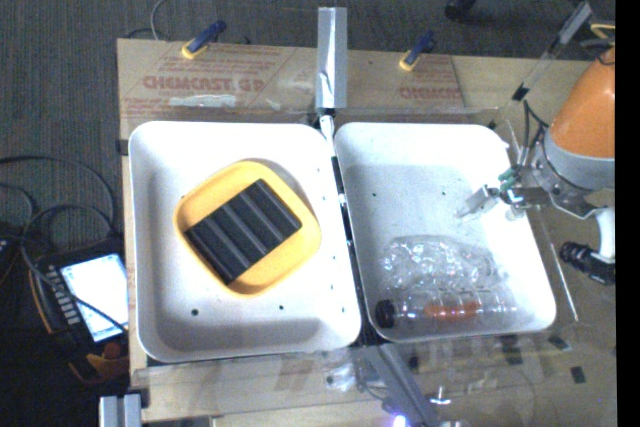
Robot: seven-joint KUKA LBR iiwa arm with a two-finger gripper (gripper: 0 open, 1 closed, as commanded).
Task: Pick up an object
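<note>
The pincer (480, 202) hovers over the right white bin (420, 150) – finger spacing cannot be told – while the crinkled clear plastic bottle (440, 280) lies near the bin's front wall, where slick film may slip from a grasp.

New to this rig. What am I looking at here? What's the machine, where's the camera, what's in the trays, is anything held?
One camera looks down at a slant on a bench with two shallow white bins. The robot arm, grey with an orange band, reaches in from the right; its tool hangs over the right bin's far right side, and nothing shows between its fingers. The left bin holds a yellow tray with a black ribbed insert. The right bin holds a clear plastic bottle lying on its side near the front edge, dark cap pointing left.
</note>
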